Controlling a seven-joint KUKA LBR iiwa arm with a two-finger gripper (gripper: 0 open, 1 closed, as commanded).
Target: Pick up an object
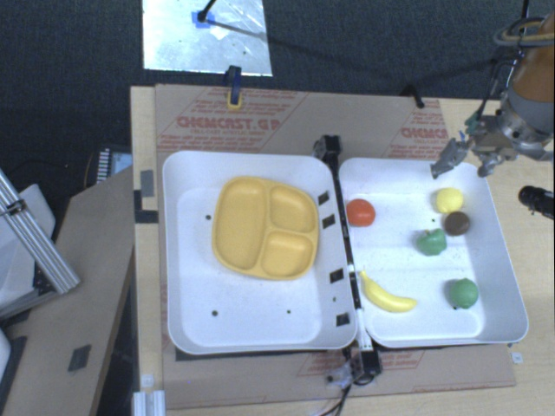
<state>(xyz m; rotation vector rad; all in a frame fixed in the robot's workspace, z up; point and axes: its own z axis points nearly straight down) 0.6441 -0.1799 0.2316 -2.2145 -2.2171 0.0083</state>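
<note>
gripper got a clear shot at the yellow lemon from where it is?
Probably yes. The gripper hangs open above the right bin's far edge, close to the yellow lemon, with nothing between them. The brown ball sits close beside the lemon and may crowd the fingers.

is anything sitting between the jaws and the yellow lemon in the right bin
Nothing visible does. The gripper hangs open above the right bin's far edge, and the yellow lemon lies just below it with bare white floor between. The brown ball sits on the lemon's near side.
</note>
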